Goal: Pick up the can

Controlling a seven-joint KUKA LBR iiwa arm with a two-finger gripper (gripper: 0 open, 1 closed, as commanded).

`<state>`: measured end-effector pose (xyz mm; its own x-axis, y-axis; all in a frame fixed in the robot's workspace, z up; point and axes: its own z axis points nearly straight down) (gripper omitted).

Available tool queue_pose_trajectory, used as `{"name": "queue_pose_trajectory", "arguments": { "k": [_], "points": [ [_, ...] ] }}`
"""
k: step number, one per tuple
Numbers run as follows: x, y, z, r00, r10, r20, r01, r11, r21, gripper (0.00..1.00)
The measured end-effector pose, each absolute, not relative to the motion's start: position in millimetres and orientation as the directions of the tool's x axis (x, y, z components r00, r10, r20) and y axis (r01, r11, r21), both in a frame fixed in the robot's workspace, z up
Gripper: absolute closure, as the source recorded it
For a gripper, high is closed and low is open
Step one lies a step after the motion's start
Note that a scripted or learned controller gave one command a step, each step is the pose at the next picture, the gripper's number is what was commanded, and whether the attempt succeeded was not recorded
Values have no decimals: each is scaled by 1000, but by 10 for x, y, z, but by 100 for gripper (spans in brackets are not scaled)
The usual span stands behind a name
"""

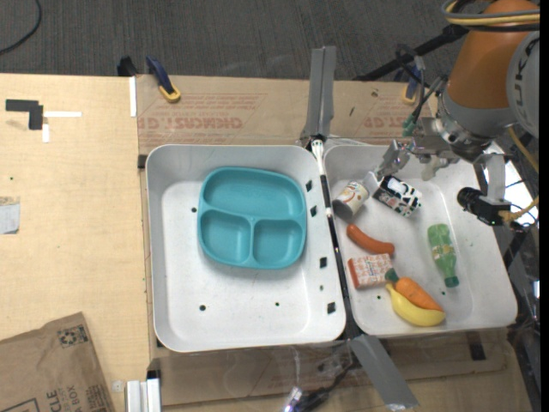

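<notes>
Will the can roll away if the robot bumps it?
Probably. The can lies on its side in the right bin, so a nudge could roll it. It looks stiff and smooth, maybe slippery. The gripper sits right beside it.

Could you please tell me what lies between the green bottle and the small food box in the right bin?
In the camera view, the carrot lies between the green bottle and the food box.

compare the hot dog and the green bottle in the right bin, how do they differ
The hot dog is orange-red, while the green bottle is translucent green. The hot dog lies slanted near the bin's middle divider side, next to the small red box; the green bottle lies nearer the bin's right wall, pointing almost straight along it. The bottle looks longer and thicker than the hot dog. Both lie flat in the right bin.
</notes>
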<state>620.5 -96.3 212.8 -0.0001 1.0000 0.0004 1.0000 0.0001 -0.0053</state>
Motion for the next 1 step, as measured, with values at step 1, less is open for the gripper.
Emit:
{"name": "queue_pose_trajectory", "arguments": {
  "k": [1],
  "points": [
    [6283,-1014,1260,130,992,-1,991,-130,17,0]
  ]
}}
